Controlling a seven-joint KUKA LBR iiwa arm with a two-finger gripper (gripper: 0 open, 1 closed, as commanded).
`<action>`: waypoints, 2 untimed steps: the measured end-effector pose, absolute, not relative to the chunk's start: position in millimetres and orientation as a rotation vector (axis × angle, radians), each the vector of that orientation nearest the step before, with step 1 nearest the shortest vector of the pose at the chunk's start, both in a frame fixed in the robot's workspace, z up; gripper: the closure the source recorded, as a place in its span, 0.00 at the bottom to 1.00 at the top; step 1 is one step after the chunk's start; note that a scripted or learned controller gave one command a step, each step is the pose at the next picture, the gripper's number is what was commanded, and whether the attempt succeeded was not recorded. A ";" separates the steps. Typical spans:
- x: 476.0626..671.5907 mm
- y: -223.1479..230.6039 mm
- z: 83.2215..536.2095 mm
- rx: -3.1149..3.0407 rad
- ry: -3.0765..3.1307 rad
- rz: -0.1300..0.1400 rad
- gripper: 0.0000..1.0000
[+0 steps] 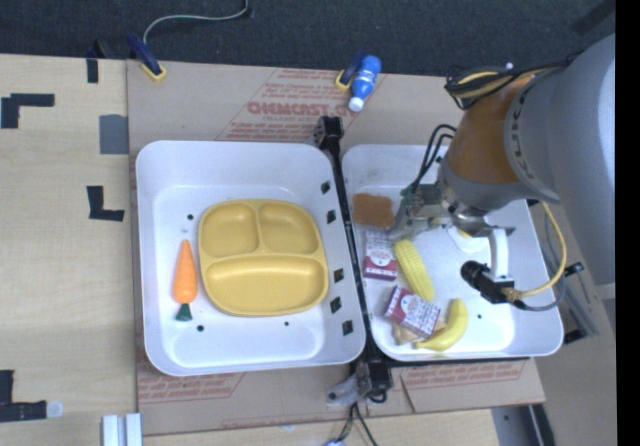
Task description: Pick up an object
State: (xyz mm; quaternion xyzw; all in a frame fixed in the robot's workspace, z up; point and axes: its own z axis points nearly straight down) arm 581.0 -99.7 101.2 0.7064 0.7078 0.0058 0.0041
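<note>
The right bin holds a brown flat piece, a yellow corn cob, a small pink-and-white packet, a red-and-white box and a banana. My gripper hangs low over the bin's upper middle, just right of the brown piece and above the corn cob's top end. The grey arm with its orange band covers most of the gripper from above. I see nothing lifted off the bin floor.
The left bin holds a yellow divided plate and an orange carrot beside it. A black divider runs between the bins. A blue-and-white bottle lies on the cardboard behind them.
</note>
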 end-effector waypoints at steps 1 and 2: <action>527.0 19.9 184.2 2.219 2.227 0.000 1.00; 526.7 19.0 183.9 2.220 2.226 -0.002 0.00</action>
